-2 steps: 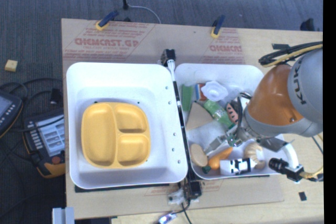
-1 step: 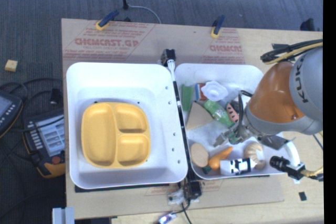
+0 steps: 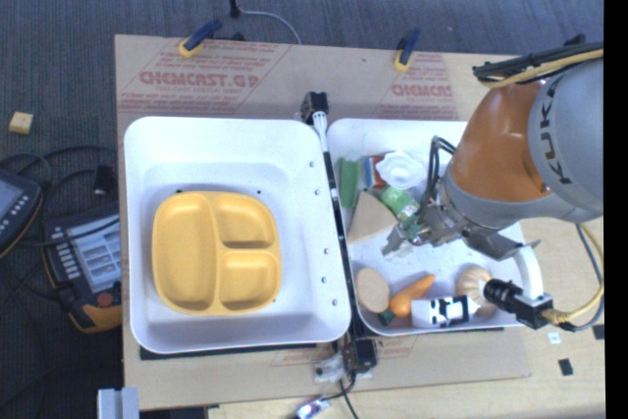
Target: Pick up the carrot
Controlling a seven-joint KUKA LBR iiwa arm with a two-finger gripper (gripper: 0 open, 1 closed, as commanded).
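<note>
Camera view, from above the bench at a slant:

- 2 shallow white bins, smooth plastic with rounded corners, side by side on a printed cardboard sheet [image 3: 196, 74].
- Left bin [image 3: 147, 152]: 1 yellow tray [image 3: 216, 250], matte, with 3 compartments.
- Right bin [image 3: 353, 137]: a crowded heap. The carrot [image 3: 414, 294], short, orange and tapered, lies near the front wall, tilted, with a round tan disc [image 3: 372, 289] just beside its thick end and a white bottle with black markings [image 3: 442, 311] touching or nearly touching its other side. Farther back: a green bottle [image 3: 397, 201] and a crumpled white cup (partly covered) [image 3: 397, 170].
- Arm: grey casing, glossy orange band, entering from the right and hiding much of the right bin's far side.
- Gripper [image 3: 404, 236]: metallic, hanging above the bin's middle, behind the carrot and apart from it. Whether its fingers are spread or closed, I cannot tell; nothing is visibly between them.
</note>
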